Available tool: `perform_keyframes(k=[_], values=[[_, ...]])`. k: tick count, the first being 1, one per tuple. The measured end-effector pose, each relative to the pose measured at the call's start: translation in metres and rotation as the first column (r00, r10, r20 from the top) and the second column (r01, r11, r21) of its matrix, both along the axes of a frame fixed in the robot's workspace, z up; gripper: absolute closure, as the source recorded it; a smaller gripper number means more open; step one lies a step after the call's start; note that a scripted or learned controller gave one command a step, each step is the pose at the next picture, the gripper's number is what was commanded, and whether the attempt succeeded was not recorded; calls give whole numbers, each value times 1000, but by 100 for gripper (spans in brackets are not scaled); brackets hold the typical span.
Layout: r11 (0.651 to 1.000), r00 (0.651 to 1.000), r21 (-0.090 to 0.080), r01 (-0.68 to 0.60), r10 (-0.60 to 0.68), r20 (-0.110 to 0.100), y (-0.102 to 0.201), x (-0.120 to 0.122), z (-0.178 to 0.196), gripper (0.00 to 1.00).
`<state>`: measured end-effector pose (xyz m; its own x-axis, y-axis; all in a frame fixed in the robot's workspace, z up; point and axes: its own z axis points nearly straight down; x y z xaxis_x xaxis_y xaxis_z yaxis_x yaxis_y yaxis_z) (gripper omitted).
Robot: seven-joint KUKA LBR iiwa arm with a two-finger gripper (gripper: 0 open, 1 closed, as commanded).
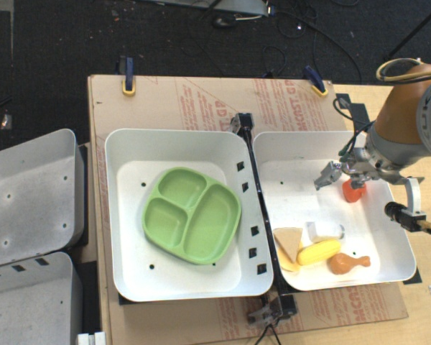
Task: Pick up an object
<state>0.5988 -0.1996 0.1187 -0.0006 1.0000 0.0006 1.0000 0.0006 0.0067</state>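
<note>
The small red-orange block [354, 191] is the likeliest object to pick: it sits in the right white bin [287, 153], near its far right side, right under the grey arm's wrist. You work on a tan cardboard-covered bench [172, 99] carrying two shallow white bins; the left white bin [122, 157] bears a green three-compartment plastic plate [192, 214]. The grey arm with the orange band [406, 113] reaches in over the right bin. Its gripper [343, 172] hangs just above and beside the red block, and nothing shows between its fingers; whether they are spread or closed you cannot tell from here. Near the front of the right bin lie a tan wedge [289, 245], a yellow banana-shaped toy [317, 252], an orange drumstick-shaped toy [347, 262] and a small pale white piece [322, 231], bunched close together. To do this step well, centre the gripper squarely over the red block before descending, and keep clear of the bin wall. The wrist hides part of the block, so its full shape is hard to make out.
</note>
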Motion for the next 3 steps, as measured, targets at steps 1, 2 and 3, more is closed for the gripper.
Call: perform_keyframes(k=[1,2,3], values=[[1000,1000,2,-2,2,5,1,2,5,0],[1000,1000,-1,-2,2,2,0,1,12,100],[1000,1000,-2,-2,2,-2,6,-3,58,100]])
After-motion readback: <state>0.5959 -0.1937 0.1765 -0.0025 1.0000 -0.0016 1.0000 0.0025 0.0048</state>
